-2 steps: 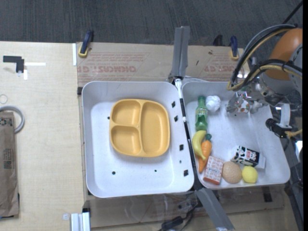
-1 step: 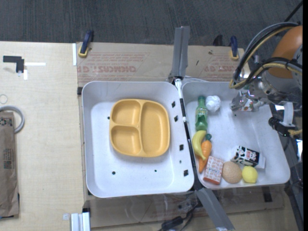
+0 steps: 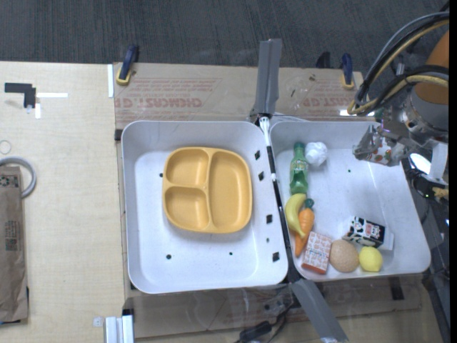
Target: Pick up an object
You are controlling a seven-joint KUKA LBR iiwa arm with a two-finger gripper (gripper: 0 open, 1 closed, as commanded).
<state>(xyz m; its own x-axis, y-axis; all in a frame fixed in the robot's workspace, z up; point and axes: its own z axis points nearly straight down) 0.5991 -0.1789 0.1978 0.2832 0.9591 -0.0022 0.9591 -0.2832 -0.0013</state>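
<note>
Dark grey carpet lay beyond the pale wooden desk (image 3: 57, 191), which carried two shallow white bins. Along the right-hand bin's (image 3: 335, 184) left wall sat a green bottle (image 3: 298, 171), a white crumpled ball (image 3: 315, 152), a yellow banana (image 3: 293, 213) and an orange carrot (image 3: 305, 229), with an orange carton (image 3: 317, 253), a tan egg-shaped object (image 3: 344, 256), a yellow lemon (image 3: 370, 259) and a black-and-white carton (image 3: 367, 231) near its front edge. The gripper (image 3: 378, 147) hung over that bin's back right corner, whether its jaws were wide or closed could not be told, and a yellow three-compartment tray (image 3: 208, 190) lay in the left-hand bin (image 3: 143, 263).
</note>
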